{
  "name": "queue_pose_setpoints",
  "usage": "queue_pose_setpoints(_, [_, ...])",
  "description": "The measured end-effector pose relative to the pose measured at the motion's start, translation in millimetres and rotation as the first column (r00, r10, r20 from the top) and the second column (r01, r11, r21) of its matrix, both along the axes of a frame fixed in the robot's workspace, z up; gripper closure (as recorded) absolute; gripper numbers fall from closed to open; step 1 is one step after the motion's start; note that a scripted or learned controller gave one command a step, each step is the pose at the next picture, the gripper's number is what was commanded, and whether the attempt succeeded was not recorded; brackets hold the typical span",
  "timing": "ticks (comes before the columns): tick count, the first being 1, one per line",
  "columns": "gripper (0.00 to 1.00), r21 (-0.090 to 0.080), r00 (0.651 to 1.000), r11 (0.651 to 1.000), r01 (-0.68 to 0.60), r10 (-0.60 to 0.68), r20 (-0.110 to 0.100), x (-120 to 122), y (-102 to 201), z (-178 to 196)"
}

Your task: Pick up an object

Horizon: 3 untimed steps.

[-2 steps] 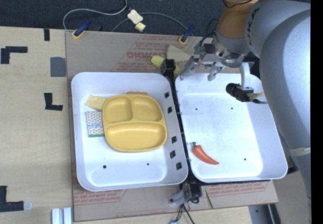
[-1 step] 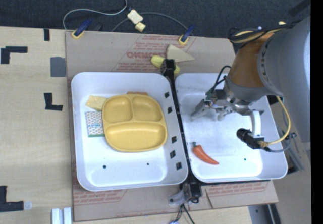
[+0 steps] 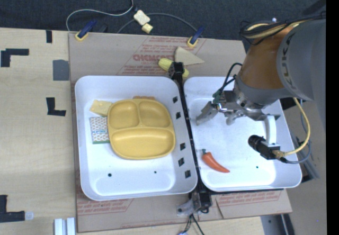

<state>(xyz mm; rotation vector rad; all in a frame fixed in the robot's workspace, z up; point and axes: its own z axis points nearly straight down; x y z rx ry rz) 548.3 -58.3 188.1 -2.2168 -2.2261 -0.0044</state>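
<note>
Your hand [image 3: 216,113] hangs over the right bin [image 3: 249,173], its fingers spread apart with nothing between them, so it has hold of nothing yet. Take that right bin as your landmark: the arm [image 3: 280,59] leans in over its far right side, which puts the hand above the bin's upper left floor. The left bin [image 3: 132,181] sits just beside it, joined along a black divider [image 3: 183,123], and carries a yellow divided plate [image 3: 141,128] at its middle with a patterned card [image 3: 98,129] and a pale yellow piece [image 3: 100,106] tucked at the plate's left. The likeliest pick is the orange-red pepper [image 3: 214,161], lying flat near the right bin's lower left, apart from the hand; judged from here, you'd need to move toward that corner before descending.
</note>
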Motion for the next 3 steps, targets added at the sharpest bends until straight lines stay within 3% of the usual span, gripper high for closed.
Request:
queue_pose_setpoints(1, [0.00, -0.001, 1.000, 1.000, 0.006, -0.006, -0.008, -68.1, -6.1, -4.3])
queue_pose_setpoints(2, [0.00, -0.003, 1.000, 1.000, 0.007, -0.007, -0.010, -45.5, -44.6, -95.7])
queue_pose_setpoints(3, [1.00, 0.000, 1.000, 1.000, 0.004, -0.004, -0.007, -44.9, -41.7, -81.2])
